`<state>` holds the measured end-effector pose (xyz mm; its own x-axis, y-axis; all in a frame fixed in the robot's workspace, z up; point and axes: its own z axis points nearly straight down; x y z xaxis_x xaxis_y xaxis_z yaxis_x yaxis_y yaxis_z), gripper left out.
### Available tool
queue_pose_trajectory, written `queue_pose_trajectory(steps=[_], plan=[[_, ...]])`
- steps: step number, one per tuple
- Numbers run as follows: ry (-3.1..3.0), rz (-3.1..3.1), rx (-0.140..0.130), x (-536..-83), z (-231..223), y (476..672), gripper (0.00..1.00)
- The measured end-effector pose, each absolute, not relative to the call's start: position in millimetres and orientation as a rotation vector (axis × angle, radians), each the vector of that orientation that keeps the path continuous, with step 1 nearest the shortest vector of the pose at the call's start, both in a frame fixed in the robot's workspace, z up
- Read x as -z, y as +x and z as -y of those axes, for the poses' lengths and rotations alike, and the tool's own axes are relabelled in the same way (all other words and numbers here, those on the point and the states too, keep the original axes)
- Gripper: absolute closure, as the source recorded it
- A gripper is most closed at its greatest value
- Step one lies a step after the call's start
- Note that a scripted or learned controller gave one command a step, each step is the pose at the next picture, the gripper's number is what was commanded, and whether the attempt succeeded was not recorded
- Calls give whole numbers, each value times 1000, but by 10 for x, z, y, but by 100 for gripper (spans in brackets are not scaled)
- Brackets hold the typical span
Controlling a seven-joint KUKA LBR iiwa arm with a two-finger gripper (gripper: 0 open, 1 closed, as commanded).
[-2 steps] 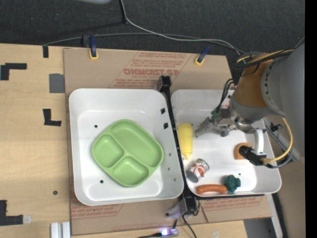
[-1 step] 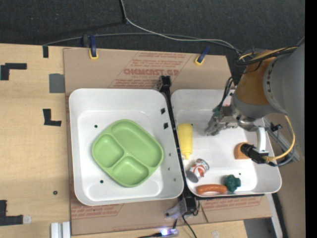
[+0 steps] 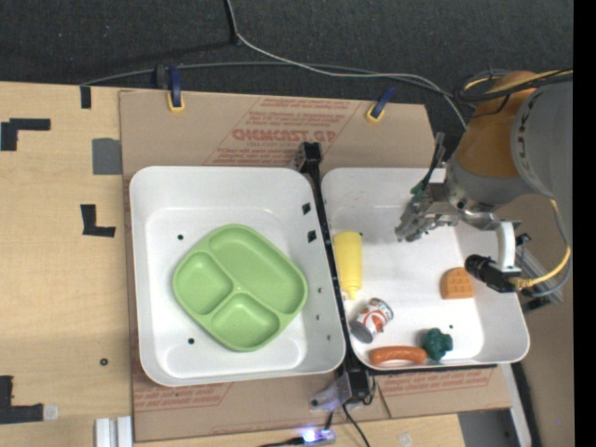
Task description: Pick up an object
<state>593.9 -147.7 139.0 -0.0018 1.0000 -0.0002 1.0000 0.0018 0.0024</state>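
The right bin [image 3: 391, 189] holds a yellow banana-like piece [image 3: 348, 261] along its left wall, a red and white can [image 3: 372, 318], a red sausage [image 3: 398, 354], a green broccoli piece [image 3: 437, 344] and an orange waffle-like square [image 3: 456, 284]. My gripper [image 3: 413, 228] hangs over the upper middle of this bin, right of the yellow piece and up-left of the orange square. Nothing shows between its fingers. The grey arm with its orange band [image 3: 494, 142] comes in from the right.
The left bin [image 3: 154, 194] carries a green divided plate [image 3: 239, 288]. Both bins rest on a cardboard sheet [image 3: 279, 128] held by clamps at the back. A black cable [image 3: 279, 59] runs across behind the bins.
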Motion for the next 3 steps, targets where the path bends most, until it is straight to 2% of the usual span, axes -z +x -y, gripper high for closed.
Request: queue_pose_trajectory(steps=[1, 2, 3], plan=[[2218, -2221, -3, -1953, 1464, 5852, 100], [2216, -2220, -4, -2487, 1462, 5864, 100], [2218, -2229, 2, -2337, 970, 5709, 100]])
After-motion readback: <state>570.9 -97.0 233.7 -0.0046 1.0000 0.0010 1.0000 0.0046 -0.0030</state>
